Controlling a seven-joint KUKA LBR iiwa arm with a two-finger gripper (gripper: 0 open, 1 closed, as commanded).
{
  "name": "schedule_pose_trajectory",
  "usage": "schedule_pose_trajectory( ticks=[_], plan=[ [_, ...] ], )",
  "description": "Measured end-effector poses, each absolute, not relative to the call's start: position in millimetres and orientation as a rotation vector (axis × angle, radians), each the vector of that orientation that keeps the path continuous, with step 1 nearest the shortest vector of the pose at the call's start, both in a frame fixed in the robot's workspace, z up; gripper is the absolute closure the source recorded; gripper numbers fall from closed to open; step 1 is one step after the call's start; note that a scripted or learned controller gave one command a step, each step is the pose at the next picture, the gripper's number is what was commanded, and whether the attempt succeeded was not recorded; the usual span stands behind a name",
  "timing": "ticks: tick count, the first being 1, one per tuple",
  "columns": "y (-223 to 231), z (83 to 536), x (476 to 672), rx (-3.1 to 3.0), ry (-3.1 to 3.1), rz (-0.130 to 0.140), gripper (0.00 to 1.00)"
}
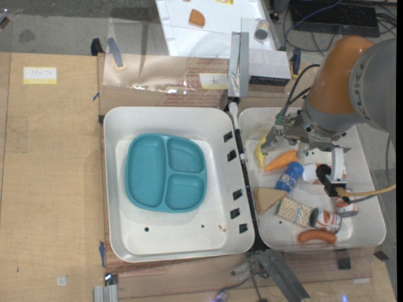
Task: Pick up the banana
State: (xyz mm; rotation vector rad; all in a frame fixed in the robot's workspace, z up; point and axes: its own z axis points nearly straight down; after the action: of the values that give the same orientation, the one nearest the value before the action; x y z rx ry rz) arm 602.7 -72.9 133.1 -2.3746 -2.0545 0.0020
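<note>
Two white bins sit side by side on the bench. The left bin [119, 231] has a blue plate [167, 172] in it, and the plate is split into three parts. The right bin [371, 228] has a pile of toy food in it. The banana [259, 153] is yellow and lies at the left side of the right bin, close to the wall between the two bins. Only a thin bit of it can be seen. An orange carrot [281, 162] lies just beside it, and a blue can [289, 177] is right below the carrot. Lower down there is a tan wedge [269, 199], a dotted box [295, 212], a small red and white can [326, 219] and a red sausage [317, 236]. The big grey arm with the orange band [343, 68] comes in from the right and hangs over the top of the right bin. The gripper [284, 135] is low, just above the banana and the carrot. I cannot tell how the gripper is set or if it has got anything.
</note>
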Motion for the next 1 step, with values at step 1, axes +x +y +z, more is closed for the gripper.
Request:
schedule_pose_trajectory(
  ticks=[1],
  plan=[
    [-62.4, 91.2, 628.8, -2.477, -1.932, 0.000, 0.00]
  ],
)
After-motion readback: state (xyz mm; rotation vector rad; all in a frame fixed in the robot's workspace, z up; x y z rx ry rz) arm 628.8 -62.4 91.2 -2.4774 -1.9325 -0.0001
